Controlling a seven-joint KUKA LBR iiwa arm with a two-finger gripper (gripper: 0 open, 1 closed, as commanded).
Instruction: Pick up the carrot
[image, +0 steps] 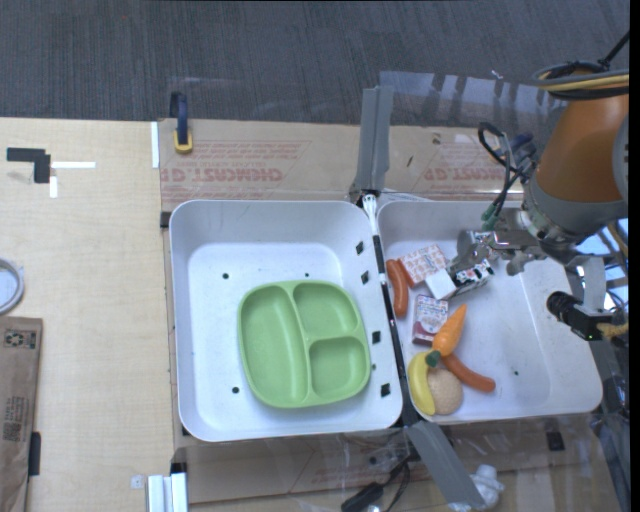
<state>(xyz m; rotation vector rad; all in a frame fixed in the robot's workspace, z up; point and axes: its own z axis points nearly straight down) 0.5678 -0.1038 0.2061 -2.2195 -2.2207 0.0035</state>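
1. Carrot (450, 329) lies in the right bin (540, 400), lower centre-right of the frame, tilted with its green stem end toward the lower left, close to a banana (419, 385) and a round beige item (445, 395).
2. Arm (580, 150) enters from the upper right, its orange band above a grey wrist, bent down over the right bin's upper part.
3. Gripper (470, 272) sits low in the bin above and slightly right of the carrot, apart from it; whether its fingers are spread or pressed together I cannot tell, and nothing is visibly held.
4. Just beside the gripper lie small printed packets (428, 262), with a red sausage (399, 287) at the bin's left wall and another orange piece (470, 375) lower down.
5. Left bin (200, 300) holds a green divided plate (303, 342).
6. Both bins rest on cardboard (270, 160) over a pale wooden bench (80, 300); dark floor runs along the top of the frame.
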